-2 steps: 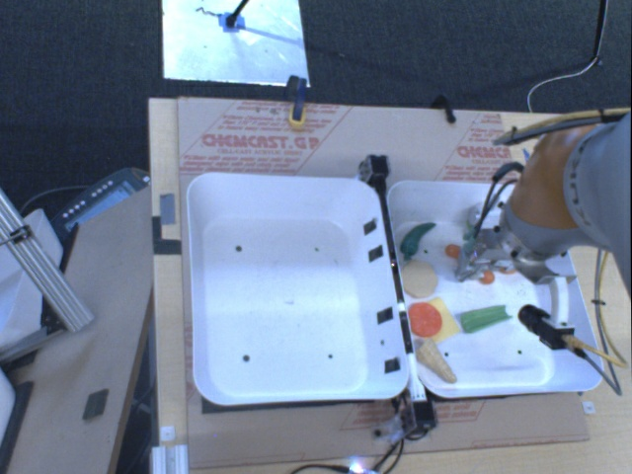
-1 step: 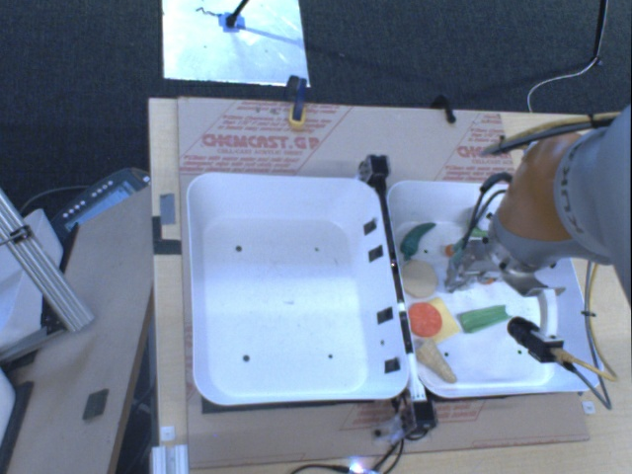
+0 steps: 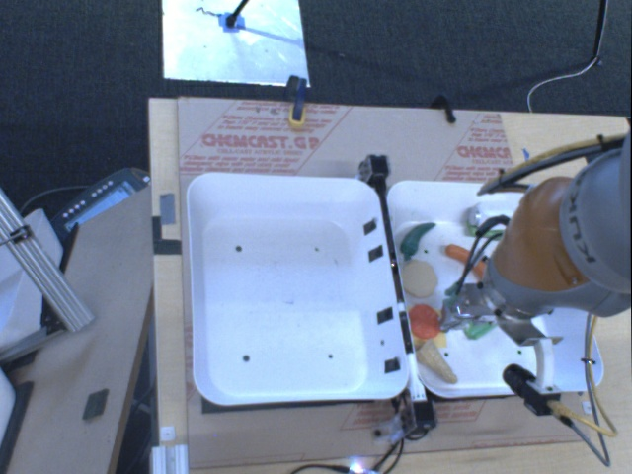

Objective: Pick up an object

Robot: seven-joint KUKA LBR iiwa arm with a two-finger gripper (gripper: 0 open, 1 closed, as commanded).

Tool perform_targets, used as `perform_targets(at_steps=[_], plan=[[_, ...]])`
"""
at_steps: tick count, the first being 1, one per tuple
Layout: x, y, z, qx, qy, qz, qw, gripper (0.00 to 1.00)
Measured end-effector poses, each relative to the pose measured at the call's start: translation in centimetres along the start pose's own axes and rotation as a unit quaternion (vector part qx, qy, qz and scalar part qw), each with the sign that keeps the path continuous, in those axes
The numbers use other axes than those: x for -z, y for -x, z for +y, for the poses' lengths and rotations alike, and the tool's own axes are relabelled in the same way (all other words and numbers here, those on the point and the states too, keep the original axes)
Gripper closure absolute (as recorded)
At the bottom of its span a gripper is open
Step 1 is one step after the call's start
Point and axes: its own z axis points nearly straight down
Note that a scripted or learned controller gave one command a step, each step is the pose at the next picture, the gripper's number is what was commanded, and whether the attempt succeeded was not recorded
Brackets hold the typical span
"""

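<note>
The right bin (image 3: 568, 373) held the candidate objects along its left side: a dark green curved piece (image 3: 416, 237), below it a beige disc (image 3: 422, 278), then a red round piece (image 3: 425, 320), and nearest the bin's front edge a cream cone-shaped piece (image 3: 436, 361). An orange carrot-like piece (image 3: 458, 253) lay right of the green one. The gripper (image 3: 466, 314) hovered just right of the red piece, beside a small green object (image 3: 480, 330); how far its claw stood apart could not be told. The left bin (image 3: 286, 294) lay alongside.
</note>
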Motion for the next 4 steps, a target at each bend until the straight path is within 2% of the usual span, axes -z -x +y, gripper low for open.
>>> perform_targets(at_steps=[1,2,3,4], plan=[[0.0,0.0,1.7,0.002,0.002,-0.001,1.0,1.0],[2.7,-0.4,4.5,0.002,0.004,-0.001,1.0,1.0],[-0.1,-0.6,5.2,0.003,0.001,-0.001,1.0,1.0],[30.5,1.2,7.8,0.002,0.011,-0.003,0.9999,1.0]])
